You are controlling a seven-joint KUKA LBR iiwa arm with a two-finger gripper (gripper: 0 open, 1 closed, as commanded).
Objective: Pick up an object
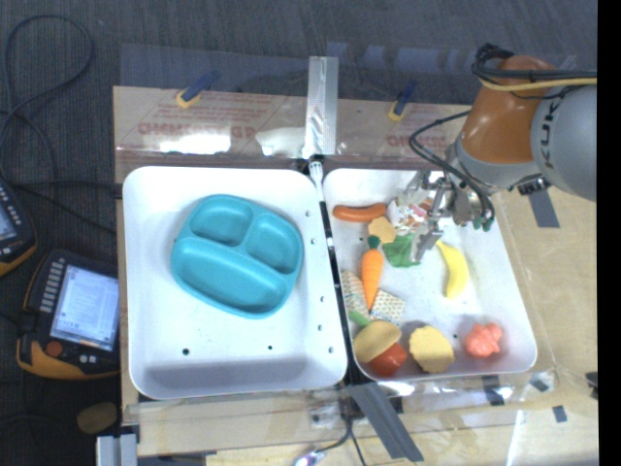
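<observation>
The right bin (514,299) holds several toy foods: an orange carrot (372,272), a yellow banana (453,268), a red sausage (359,213), a green leafy piece (399,251), a tan and red burger-like piece (379,345), a yellow-brown piece (431,349), a pink-red piece (483,339) and a checkered wafer (386,305). My gripper (427,229) hangs low over the upper middle of this bin, its tips just above the green piece and left of the banana. I see nothing clearly held between them.
The left bin (155,357) contains a blue three-compartment plate (238,252). A metal divider (321,105) rises between the bins at the back. A handheld pendant (73,309) lies on the floor at left. The arm's orange band (500,124) sits over the right bin's back corner.
</observation>
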